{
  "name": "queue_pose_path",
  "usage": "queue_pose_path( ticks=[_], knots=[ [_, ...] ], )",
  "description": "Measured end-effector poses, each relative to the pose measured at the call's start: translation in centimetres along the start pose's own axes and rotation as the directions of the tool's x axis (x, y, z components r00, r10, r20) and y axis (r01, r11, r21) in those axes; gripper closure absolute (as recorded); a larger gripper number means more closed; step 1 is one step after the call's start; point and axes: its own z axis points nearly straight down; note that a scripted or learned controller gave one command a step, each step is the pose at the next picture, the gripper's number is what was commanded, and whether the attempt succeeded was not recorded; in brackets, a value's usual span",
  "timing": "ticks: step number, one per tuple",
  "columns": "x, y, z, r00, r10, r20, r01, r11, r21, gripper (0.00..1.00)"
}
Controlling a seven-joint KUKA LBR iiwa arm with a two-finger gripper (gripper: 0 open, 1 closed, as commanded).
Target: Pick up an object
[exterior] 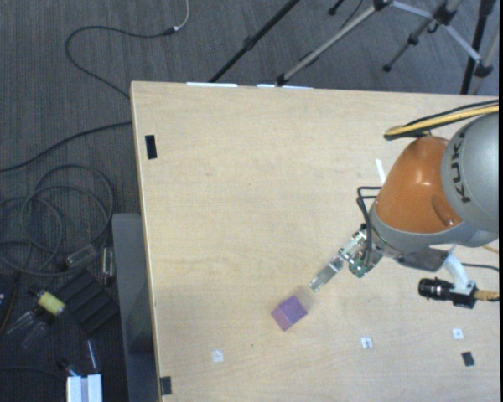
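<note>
One small purple cube-shaped block [288, 312] on the pale wooden bench top [235, 208], and that's the only loose object I count. It's a soft lilac colour, sitting a bit skewed, toward the near edge of the board. One grey arm with an orange band [415, 195] comes in from the right, its two-finger gripper [321, 280] just up and right of the block, near but apart. Can't tell how far the fingers are spread; nothing's between them.

free: bare light wooden bench top [235, 208] upper left | obstacle: small purple block [289, 311] just below-left of my gripper [320, 280]
</note>
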Motion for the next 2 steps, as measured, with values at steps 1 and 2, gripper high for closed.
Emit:
queue_pose_path(
  ticks=[1, 2],
  knots=[
    [2.79, -0.18, 1.11, 1.0, -0.003, -0.001, 0.003, 1.0, 0.001, 0.0],
    [2.89, -0.07, 0.28, 1.0, -0.003, -0.004, 0.003, 1.0, -0.001, 1.0]
  ],
)
